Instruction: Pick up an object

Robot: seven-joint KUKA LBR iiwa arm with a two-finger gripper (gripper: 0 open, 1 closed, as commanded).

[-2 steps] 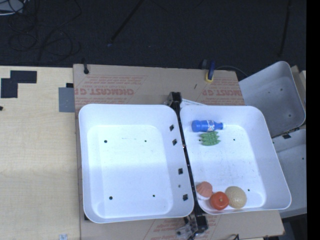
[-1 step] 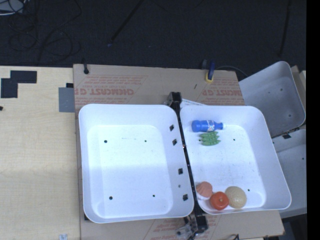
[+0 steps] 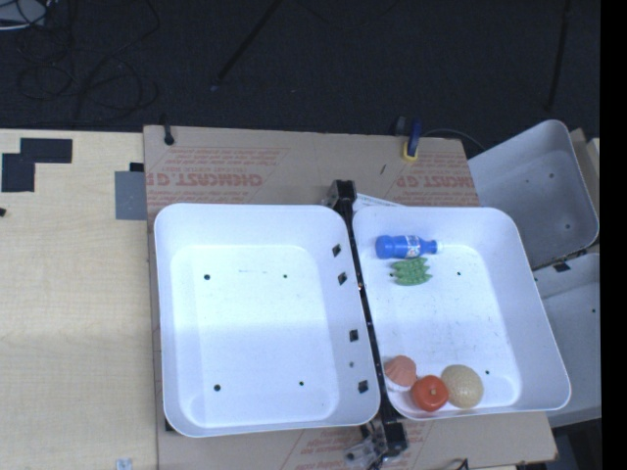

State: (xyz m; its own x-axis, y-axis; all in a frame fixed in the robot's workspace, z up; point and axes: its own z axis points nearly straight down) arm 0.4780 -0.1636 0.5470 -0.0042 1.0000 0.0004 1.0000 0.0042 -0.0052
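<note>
Five light items fill the right bin (image 3: 534, 292); grip the rigid, slippery blue bottle (image 3: 406, 247), at 12 o'clock, across its body.

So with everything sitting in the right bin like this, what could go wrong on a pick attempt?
Three risks, judging from the layout:
1. The red tomato-like ball, the beige ball and the pink shell-like piece crowd the right bin's near corner, so fingers may nudge neighbours or hit the wall.
2. The round ones could roll away when touched.
3. The blue bottle lies beside the small green toy, so a grasp may catch both or neither.
</note>
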